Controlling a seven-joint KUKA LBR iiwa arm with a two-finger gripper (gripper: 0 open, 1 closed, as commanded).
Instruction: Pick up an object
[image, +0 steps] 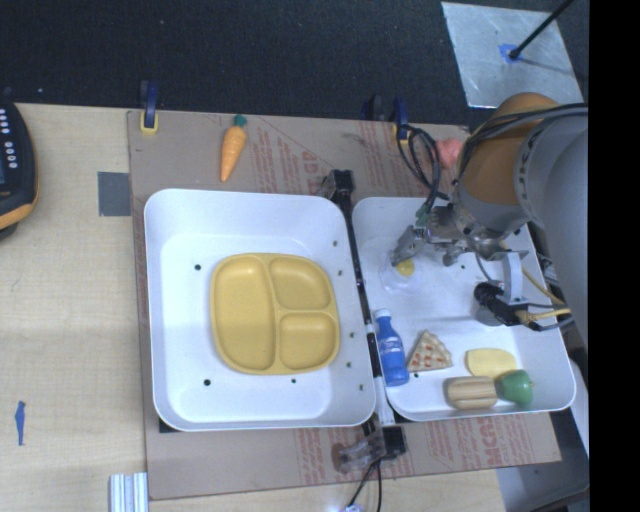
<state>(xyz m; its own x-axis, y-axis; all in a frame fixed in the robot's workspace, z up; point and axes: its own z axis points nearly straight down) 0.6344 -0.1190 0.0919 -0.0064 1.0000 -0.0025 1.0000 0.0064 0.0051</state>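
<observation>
In the upper part of the right bin (560, 400), my gripper (424, 244) hangs low, just above and to the right of a small yellow piece (404, 267) on the bin floor. Whether it touches that piece is unclear. Along the bin's front lie a blue bottle (389, 350), a pizza slice (430, 352), a pale yellow lump (491, 361), a tan bread roll (470, 392) and a green ball (515, 387). None of these is near the gripper.
The left bin (170, 300) holds a yellow divided plate (274, 311). A toy carrot (232, 148) lies on the cardboard behind it. The arm's orange band (490, 165) and cables (515, 305) cover the right bin's back right. A dark handset (14, 165) sits far left.
</observation>
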